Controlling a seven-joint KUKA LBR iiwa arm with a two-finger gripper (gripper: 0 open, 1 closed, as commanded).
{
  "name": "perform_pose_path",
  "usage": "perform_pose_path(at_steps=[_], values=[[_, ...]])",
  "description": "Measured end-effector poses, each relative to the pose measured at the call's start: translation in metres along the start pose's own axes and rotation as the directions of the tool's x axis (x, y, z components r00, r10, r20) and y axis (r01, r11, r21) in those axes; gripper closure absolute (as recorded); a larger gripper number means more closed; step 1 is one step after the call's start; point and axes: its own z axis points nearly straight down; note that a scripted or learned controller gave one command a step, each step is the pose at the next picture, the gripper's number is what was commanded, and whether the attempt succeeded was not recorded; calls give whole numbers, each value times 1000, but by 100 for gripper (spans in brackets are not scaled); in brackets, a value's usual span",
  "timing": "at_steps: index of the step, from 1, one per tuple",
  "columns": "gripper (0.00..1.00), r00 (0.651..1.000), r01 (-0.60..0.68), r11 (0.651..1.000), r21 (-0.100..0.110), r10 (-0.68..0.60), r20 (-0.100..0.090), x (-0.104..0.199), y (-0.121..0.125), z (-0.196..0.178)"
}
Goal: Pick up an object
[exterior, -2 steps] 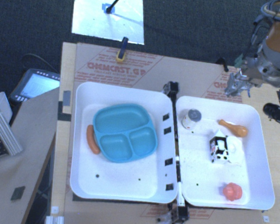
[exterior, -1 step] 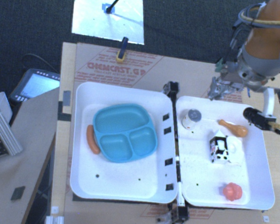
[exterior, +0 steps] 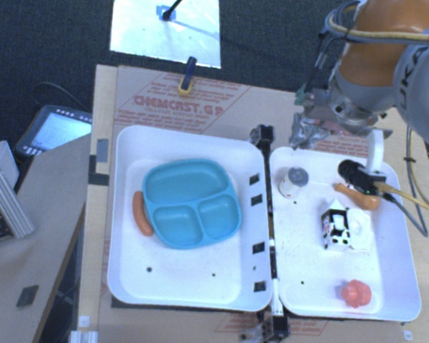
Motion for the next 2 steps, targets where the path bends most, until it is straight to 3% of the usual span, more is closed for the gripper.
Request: perform_pose_path(at_steps=[2], values=[[100,1000,-1,1000,3,1,0,97,-11,42]])
